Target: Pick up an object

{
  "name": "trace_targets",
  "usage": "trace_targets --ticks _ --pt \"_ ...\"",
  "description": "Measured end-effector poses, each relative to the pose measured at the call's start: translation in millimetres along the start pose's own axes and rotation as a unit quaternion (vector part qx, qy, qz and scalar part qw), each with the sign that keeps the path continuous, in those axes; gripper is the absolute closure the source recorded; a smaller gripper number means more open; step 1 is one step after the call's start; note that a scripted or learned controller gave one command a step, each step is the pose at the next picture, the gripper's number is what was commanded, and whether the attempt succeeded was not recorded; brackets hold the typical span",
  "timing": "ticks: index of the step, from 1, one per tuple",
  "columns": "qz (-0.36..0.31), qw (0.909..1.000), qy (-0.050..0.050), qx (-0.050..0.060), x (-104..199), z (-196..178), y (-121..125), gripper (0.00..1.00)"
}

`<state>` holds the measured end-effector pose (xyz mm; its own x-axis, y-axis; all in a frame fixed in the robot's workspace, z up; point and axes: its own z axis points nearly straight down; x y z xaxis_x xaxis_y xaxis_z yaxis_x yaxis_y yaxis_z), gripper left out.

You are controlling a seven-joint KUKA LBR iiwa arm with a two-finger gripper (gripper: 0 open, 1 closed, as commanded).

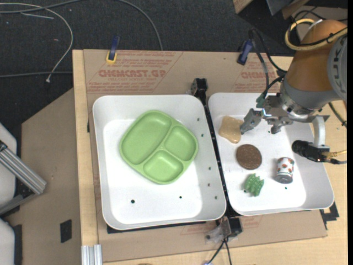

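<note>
My gripper [261, 125] hovers over the upper middle of the right bin [309, 200], fingers spread open with nothing between them. A tan bread-like piece [229, 129] lies just left of the left fingertip, close to it. Below the gripper a brown round disc [249, 156] lies flat on the bin floor. A small red-and-white can [284, 169] stands to the right of the disc. Near the front of the bin sits a green spiky toy [253, 184].
The left bin [110, 203] holds a light green divided plate [159, 146] near its middle. The arm reaches in from the upper right above the right bin's far corner. Clamps [199, 85] sit where the two bins meet, at the back and front.
</note>
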<state>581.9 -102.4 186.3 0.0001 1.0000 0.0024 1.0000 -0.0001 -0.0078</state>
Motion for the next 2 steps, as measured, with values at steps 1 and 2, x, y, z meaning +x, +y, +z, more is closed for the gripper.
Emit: trace_targets --ticks 1,2 --pt "0.0 1.0 0.0 0.0 -3 43 0 0.0" --pt "0.0 1.0 0.0 0.0 -3 96 -1 0.0"
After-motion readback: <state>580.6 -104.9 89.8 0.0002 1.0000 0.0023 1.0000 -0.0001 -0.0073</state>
